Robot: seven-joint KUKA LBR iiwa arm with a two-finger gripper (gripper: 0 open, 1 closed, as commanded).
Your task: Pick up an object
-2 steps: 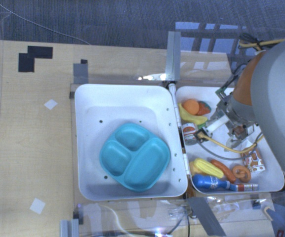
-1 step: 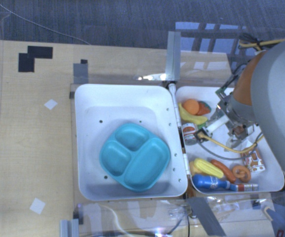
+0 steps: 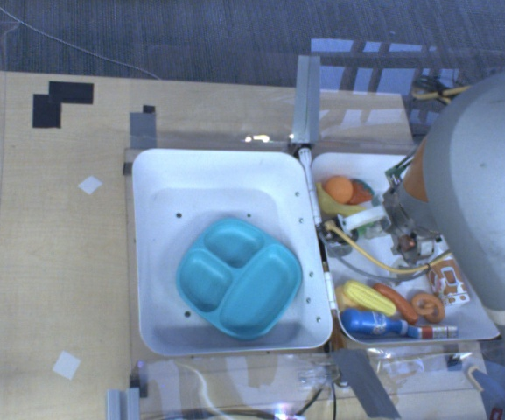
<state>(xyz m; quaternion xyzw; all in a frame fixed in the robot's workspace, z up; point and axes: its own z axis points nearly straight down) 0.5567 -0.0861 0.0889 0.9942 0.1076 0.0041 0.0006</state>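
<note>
My gripper (image 3: 407, 244) is low inside the right bin (image 3: 488, 326), near its middle, under the big grey arm. An orange ball (image 3: 338, 188) rests on a yellow piece (image 3: 326, 204) at the bin's far left corner. Along the near side lie a yellow corn-like toy (image 3: 367, 298), a red-orange sausage shape (image 3: 399, 301), a brown ring (image 3: 426, 304) and a blue bottle (image 3: 375, 325). A white and orange box (image 3: 449, 281) lies just right of the gripper. I see nothing clearly held.
The left bin (image 3: 151, 234) holds a turquoise divided plate (image 3: 239, 276) near its front middle. A metal divider rail (image 3: 315, 234) runs between the bins. The arm's grey body covers the right bin's right side.
</note>
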